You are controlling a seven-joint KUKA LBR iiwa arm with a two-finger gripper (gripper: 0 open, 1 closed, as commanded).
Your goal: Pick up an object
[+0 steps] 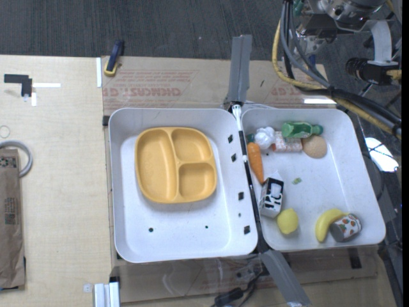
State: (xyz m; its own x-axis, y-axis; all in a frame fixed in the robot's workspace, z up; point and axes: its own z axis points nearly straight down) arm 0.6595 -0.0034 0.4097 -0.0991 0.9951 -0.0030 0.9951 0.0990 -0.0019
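The right bin [364, 171] holds several small items. A green bottle [300, 130], a white crumpled piece [264, 135] and a tan round item [314, 147] lie along its far side. An orange carrot [255, 162] rests by the left wall. A black-and-white box [273, 197], a lemon [288, 221], a banana [327, 224] and a speckled brown-grey object [346, 227] sit near the front. My gripper [319, 25] hangs among cables at the top right, beyond the bin's far edge and away from every item.
The left bin [124, 229] carries a yellow divided plate [176, 165]. A blue-and-yellow tool [114, 57] lies on the cardboard behind it. A brown paper bag [9, 216] sits at the far left. Yellow and black cables [287, 50] hang behind the right bin.
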